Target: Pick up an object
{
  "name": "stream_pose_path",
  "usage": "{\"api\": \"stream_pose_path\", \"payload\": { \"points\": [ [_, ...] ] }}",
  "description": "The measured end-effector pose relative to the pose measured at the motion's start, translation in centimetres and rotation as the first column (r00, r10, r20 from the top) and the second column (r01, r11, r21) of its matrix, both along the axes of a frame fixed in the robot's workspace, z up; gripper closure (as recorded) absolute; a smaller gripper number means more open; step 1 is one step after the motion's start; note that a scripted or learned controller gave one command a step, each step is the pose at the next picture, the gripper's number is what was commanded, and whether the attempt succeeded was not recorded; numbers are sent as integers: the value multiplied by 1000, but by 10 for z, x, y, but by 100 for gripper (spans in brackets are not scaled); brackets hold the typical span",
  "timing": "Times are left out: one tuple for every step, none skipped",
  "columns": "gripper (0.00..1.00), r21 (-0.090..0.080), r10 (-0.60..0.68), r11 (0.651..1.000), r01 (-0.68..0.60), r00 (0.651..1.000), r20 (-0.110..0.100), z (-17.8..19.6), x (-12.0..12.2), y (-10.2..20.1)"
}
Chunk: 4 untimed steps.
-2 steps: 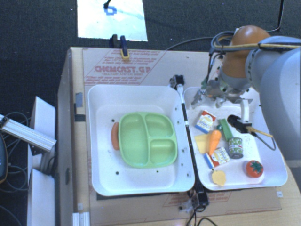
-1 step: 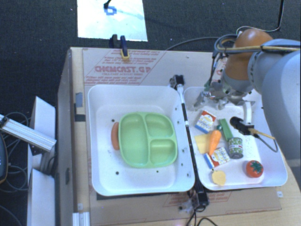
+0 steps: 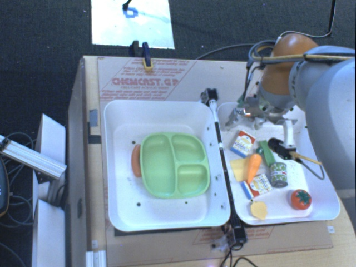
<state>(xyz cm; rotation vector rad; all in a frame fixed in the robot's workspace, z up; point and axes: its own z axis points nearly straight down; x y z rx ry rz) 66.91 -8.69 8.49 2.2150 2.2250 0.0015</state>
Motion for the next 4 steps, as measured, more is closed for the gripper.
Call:
{"api": "stream_pose_path", "payload": {
  "points": [
    [0,0,0,1000,0,1000,0,0,0,3],
    [0,0,-1,1000,1,1000,0,0,0,2],
    [0,0,-1,1000,1,1000,0,0,0,3],
    [0,-1,-3,1000,3,1000,-1,0,-5,4]
  ]
}}
